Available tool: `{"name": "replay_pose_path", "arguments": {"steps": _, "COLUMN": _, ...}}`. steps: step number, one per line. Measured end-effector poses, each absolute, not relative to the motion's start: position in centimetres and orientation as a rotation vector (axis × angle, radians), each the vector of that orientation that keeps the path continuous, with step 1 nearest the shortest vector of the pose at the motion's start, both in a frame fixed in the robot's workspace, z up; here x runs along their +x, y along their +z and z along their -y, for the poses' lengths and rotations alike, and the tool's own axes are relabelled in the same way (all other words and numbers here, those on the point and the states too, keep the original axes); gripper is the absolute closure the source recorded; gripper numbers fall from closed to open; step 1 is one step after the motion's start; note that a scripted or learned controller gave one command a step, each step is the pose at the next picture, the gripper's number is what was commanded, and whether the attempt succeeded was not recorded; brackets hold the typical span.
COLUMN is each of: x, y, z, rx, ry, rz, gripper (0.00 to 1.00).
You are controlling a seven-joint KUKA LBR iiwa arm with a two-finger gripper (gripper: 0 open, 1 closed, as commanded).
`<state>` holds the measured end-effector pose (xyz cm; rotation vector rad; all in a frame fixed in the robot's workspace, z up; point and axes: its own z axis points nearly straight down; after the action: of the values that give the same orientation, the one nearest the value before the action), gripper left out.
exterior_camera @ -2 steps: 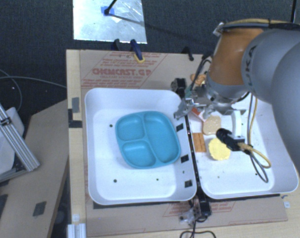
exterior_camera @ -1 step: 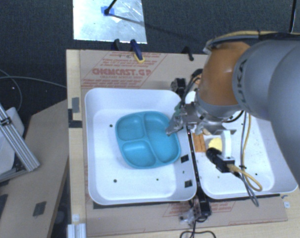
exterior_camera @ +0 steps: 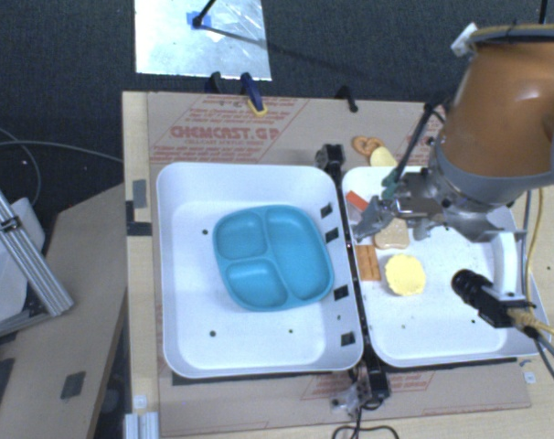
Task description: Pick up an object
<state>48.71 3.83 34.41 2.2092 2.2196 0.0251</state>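
Hovering right of centre frame, hand (exterior_camera: 379, 216) low over the right bin (exterior_camera: 432, 341); whether apart or together, cannot tell. Tan toast piece (exterior_camera: 393, 237) just below-right of it, yellow round piece (exterior_camera: 406, 274) lower.

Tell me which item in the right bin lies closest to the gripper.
The flat tan bread-like slice, directly under the gripper. The round yellow piece lies nearer the camera, and the orange strip sits by the divider.

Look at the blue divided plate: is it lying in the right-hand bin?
No, the blue divided plate lies in the left bin, while the right bin holds the small food items.
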Motion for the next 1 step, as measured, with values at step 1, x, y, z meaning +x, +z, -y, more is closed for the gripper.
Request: {"name": "replay_pose_path", "arguments": {"steps": 1, "x": 48.68, "y": 37.58, "z": -11.54, "rx": 2.207, "ry": 0.011, "rz": -2.234, "gripper": 0.0}}
